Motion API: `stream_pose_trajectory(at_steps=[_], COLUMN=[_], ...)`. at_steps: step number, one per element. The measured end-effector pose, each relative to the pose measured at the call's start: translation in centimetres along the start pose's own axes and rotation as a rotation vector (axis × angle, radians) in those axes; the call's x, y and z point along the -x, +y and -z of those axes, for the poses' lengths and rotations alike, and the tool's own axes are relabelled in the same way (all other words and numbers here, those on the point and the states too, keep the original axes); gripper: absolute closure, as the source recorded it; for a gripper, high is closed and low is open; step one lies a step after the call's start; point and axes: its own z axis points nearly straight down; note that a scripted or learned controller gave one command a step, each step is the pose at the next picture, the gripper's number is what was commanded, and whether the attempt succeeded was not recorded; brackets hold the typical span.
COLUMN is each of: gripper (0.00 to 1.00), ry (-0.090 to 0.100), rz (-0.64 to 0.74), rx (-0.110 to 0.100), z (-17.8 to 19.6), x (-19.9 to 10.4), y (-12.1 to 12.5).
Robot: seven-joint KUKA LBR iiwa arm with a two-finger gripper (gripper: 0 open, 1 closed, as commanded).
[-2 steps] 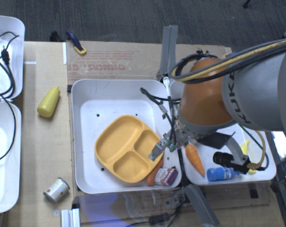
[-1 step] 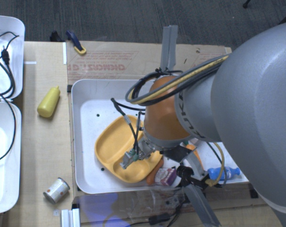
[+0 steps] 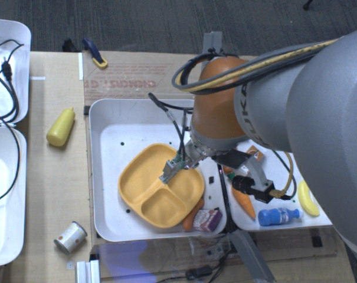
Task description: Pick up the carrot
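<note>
From my seat at the remote station, I see the arm [image 3: 267, 99] reaching in from the right and hanging over the divide between the two white bins, its orange band [image 3: 216, 99] above the wrist blocking much of the far part of both. The hand [image 3: 173, 168] sits low over the yellow divided plate [image 3: 160, 184] in the left bin [image 3: 101, 158], apparently at the plate's far compartment; it is small and partly in shadow, so I cannot tell how far it is open, and I see nothing gripped in it. The carrot [image 3: 243, 200] lies in the right bin [image 3: 284, 229], near the dividing wall, pointing toward the near edge, just beside a black fitting with cabling [image 3: 249, 184] that hangs from the arm. A small blue bottle [image 3: 277, 216] lies just right of the carrot, and a banana [image 3: 308, 198] further right. I judge the hand is on the wrong side of the divider for this task, so the grasp has not begun. Its next move would need to cross right and come down along the carrot's length, minding the bottle. On the table to the left lie a yellow squeeze bottle [image 3: 60, 127] and a tin can [image 3: 70, 236].
</note>
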Motion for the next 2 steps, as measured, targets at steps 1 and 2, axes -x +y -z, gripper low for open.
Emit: stream_pose_trajectory(at_steps=[1, 2], gripper=[0.00, 1.00], ry=[-0.017, -0.002], rz=[0.218, 0.226], rx=[0.021, 0.016], z=[-6.51, -5.66], x=[-5.87, -6.45], y=[-0.38, -0.25])
